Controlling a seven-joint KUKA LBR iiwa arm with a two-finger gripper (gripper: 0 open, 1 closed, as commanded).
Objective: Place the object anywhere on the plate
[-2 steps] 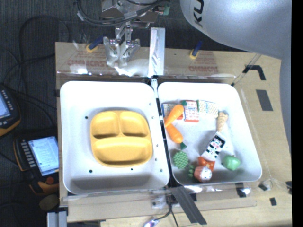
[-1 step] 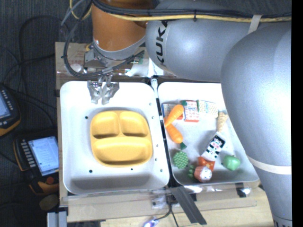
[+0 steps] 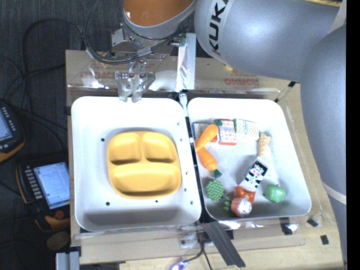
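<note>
Near edge of right bin (image 3: 292,151): green round toy (image 3: 274,193), red-white toy (image 3: 242,205), green knobbly toy (image 3: 215,189) seen. Farther in: black-white toy (image 3: 255,175), orange carrot (image 3: 206,147), small cartons (image 3: 227,131). Yellow sectioned plate (image 3: 144,163) lying in left bin (image 3: 90,122), nothing on it. Gripper (image 3: 134,89) poised above left bin's far rim, fingers nearly together, nothing held.
</note>
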